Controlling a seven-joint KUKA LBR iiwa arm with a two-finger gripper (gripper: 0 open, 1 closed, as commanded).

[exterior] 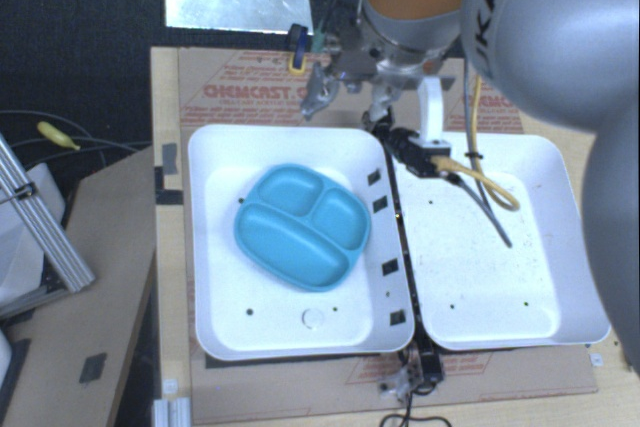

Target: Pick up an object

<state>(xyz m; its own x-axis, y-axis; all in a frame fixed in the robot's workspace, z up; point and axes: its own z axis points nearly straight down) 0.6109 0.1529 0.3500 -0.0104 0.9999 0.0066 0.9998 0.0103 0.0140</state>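
The blue divided plate [302, 225] lies flat in the left bin [212, 245], a little toward the far half of its floor, and it is the only loose thing there to pick. The gripper [318, 103] hangs beyond that bin's far wall, over the printed cardboard [240, 90] on the tabletop. From the tool, then, the plate lies toward the near side of the camera view and lower down, with almost no sideways offset. Whether the tool is spread or pressed together cannot be told from this slant, and nothing shows in its grip. The plate's long axis runs from the view's left toward the lower right, along its inner divider, with the two small wells on the far side. Its far rim is the closest edge and probably the easiest place to pinch, since the plate is too broad to span. Bare floor lies left of and nearer than the plate, while its right edge sits near the wall shared with the right bin [520, 300], leaving less room there.
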